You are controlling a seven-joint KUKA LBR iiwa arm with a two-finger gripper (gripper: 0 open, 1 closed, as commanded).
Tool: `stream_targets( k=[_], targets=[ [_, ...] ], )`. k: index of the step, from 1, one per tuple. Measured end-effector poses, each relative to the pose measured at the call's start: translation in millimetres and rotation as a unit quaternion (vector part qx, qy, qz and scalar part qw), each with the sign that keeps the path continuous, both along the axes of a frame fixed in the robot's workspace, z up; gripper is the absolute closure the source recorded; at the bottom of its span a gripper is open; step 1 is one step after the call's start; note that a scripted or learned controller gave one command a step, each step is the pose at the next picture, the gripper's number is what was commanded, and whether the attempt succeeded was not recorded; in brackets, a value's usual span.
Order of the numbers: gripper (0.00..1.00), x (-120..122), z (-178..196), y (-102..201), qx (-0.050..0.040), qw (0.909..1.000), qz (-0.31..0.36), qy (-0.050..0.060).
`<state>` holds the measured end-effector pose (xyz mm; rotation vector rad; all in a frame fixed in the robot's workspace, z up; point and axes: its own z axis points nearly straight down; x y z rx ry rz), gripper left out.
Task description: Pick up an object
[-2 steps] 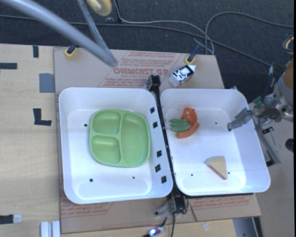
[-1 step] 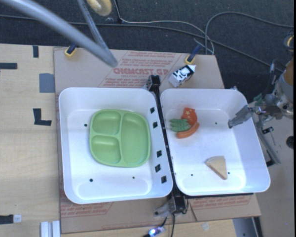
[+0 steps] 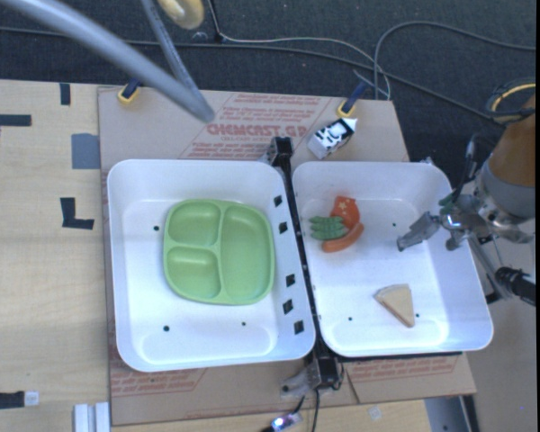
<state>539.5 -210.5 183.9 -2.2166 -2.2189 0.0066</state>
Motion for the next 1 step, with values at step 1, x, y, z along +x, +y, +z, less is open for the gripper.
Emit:
stream_targets(
  k=[1],
  targets=[
    [0.0,-9.0,-61.9,1.5,0.0005,1.0,0.0,0.001]
  ],
)
